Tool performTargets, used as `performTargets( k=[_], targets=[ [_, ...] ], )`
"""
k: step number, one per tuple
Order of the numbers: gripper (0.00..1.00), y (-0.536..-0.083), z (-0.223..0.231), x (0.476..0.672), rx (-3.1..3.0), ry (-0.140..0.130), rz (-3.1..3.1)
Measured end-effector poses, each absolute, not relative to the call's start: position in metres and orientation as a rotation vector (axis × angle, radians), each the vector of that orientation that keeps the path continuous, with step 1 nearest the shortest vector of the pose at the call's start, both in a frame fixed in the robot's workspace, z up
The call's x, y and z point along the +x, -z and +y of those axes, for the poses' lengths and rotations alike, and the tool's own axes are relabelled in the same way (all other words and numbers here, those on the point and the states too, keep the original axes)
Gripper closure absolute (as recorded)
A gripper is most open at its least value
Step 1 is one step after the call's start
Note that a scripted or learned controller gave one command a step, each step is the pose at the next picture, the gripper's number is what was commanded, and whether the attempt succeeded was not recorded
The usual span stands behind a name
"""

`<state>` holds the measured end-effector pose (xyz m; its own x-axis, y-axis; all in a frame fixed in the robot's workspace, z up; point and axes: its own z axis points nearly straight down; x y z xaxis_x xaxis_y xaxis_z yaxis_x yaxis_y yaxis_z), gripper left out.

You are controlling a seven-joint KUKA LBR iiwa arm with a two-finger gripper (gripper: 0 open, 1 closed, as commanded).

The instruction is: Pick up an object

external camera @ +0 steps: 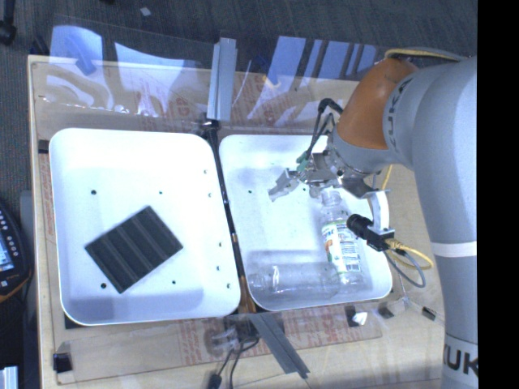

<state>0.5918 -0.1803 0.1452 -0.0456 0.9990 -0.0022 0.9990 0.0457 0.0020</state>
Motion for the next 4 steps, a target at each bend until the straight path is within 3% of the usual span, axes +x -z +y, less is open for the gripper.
performTargets(
  k=[1, 2, 3, 4],
  targets=[
    [0.0, -0.147, -0.21, 0.575, 2.15, 0.002, 2.297],
    [0.0, -0.178, -0.209, 0.538, 2.11, 0.001, 2.331],
    [0.0, -0.169, -0.193, 0.543, 2.017, 0.002, 2.417],
    [0.0, -0.199, -0.21, 0.537, 2.037, 0.0, 2.392]
  ],
)
